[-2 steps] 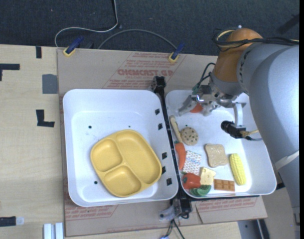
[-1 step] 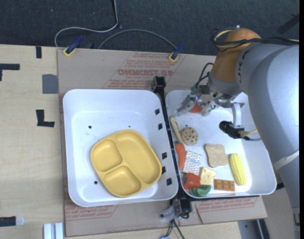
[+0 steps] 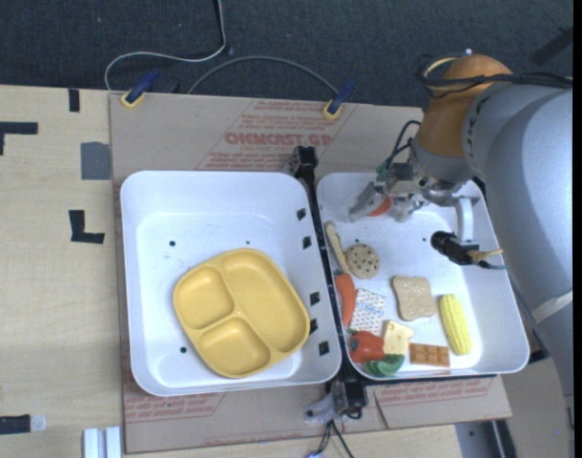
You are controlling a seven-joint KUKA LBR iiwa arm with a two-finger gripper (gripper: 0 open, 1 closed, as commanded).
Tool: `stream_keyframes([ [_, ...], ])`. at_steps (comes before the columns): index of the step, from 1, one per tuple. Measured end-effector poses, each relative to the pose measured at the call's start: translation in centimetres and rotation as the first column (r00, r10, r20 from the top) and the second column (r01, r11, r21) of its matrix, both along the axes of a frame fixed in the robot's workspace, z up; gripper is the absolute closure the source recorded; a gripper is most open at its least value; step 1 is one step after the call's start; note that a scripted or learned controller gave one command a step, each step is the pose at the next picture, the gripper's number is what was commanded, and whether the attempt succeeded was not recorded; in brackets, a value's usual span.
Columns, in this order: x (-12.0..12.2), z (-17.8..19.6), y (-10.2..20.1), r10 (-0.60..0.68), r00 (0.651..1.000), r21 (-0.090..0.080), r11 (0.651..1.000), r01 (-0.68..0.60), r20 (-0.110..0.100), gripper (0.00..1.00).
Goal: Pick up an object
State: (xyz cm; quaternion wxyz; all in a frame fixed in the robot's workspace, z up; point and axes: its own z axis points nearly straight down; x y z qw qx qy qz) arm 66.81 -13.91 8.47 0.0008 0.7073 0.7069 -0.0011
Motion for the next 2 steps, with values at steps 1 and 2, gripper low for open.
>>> stream_keyframes([
  [1, 0.0, 0.0, 0.9, 0.001, 1.0, 0.0, 1.0, -0.001, 0.0, 0.0],
  [2, 0.0, 0.0, -0.7, 0.0, 1.0, 0.0, 1.0, 0.0, 0.0, 0.0],
])
